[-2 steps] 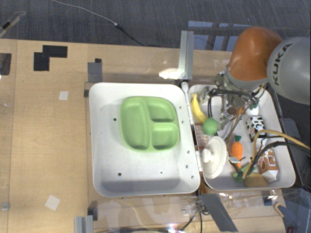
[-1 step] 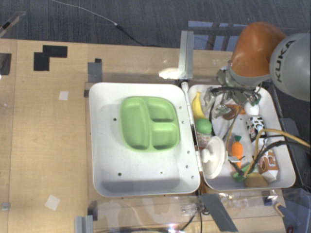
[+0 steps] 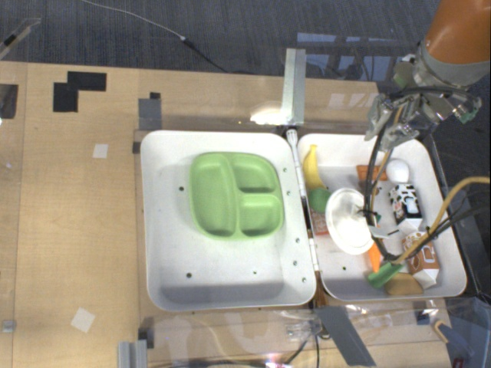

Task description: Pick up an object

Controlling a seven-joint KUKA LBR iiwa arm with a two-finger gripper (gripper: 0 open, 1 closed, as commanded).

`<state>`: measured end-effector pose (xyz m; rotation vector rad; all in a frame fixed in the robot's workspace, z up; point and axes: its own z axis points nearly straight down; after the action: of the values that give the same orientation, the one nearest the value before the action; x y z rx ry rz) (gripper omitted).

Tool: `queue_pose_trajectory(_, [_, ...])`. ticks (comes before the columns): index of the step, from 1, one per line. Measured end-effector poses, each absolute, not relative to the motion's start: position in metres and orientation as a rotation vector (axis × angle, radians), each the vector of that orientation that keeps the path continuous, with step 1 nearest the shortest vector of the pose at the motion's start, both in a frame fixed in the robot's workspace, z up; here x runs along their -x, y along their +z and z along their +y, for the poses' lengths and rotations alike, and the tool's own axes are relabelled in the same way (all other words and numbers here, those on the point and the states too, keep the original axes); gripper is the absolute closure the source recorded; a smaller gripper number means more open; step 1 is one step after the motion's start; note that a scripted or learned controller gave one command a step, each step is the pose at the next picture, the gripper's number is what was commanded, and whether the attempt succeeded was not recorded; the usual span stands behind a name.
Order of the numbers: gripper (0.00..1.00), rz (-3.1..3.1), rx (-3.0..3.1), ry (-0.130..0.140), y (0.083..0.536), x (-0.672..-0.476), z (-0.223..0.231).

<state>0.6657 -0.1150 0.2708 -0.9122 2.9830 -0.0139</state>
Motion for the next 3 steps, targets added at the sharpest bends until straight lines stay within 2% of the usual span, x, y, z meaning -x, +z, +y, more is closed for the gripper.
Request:
queue_pose_trajectory(1, [1.00,2.790,1.422,-0.003,0.144,-0.666,-0.119])
queue_pose_trajectory(2, [1.00,2.524,1.848,-0.010,0.139,-0.669,-0.203])
queue_pose_trajectory(3, [0.00,2.523,1.848,-0.007,0.138,-0.669,-0.201])
